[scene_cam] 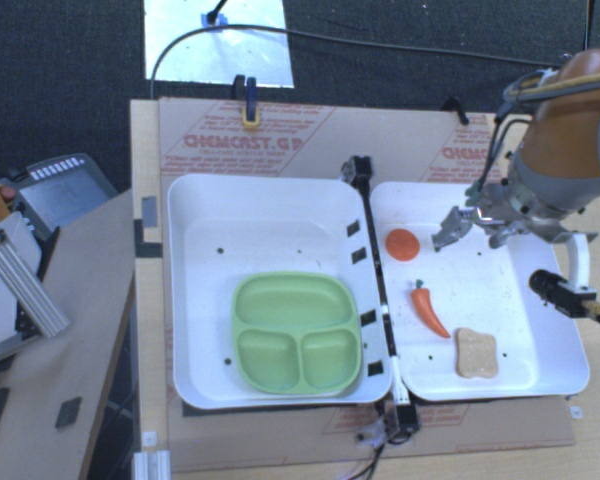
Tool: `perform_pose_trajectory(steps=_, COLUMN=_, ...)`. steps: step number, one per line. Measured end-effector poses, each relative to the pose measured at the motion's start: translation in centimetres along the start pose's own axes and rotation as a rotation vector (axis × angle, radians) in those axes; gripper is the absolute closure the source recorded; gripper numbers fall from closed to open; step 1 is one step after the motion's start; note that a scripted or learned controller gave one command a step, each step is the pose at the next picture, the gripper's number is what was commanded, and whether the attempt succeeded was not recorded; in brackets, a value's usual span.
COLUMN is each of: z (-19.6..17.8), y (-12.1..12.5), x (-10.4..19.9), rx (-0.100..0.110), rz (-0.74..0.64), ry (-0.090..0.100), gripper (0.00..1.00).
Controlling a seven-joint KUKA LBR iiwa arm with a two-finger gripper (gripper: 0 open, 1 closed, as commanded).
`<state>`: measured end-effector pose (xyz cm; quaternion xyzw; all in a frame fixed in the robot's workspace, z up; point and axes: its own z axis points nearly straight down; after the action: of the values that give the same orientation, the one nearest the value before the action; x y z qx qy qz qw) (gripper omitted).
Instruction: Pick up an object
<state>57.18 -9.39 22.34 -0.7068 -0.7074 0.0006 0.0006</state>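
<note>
Camera view: two shallow white bins on a cardboard-covered counter [280, 138].
The grey two-finger gripper [452, 230] is seen over the right bin [555, 363], fingers spread and bare, just beside a flat round orange disc [402, 244]; open floor surrounds a glossy orange carrot [429, 310] and a tan bread slice [476, 353]. A matte green divided tray [296, 332] is held in the left bin [195, 268].

Bright, even overhead light washes both white bins [280, 208] nearly shadowless. A foil sheet [218, 28] glares. Focus is slightly soft throughout.
</note>
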Motion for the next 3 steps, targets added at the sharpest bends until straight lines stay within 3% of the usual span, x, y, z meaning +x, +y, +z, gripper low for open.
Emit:
perform_pose_trajectory(steps=2, z=8.4, y=0.3, x=-0.2, rx=0.001, rz=0.000, ry=0.001, gripper=0.00)
perform_pose_trajectory(steps=3, z=7.1, y=0.4, x=-0.2, rx=-0.004, rz=0.000, ry=0.000, gripper=1.00)
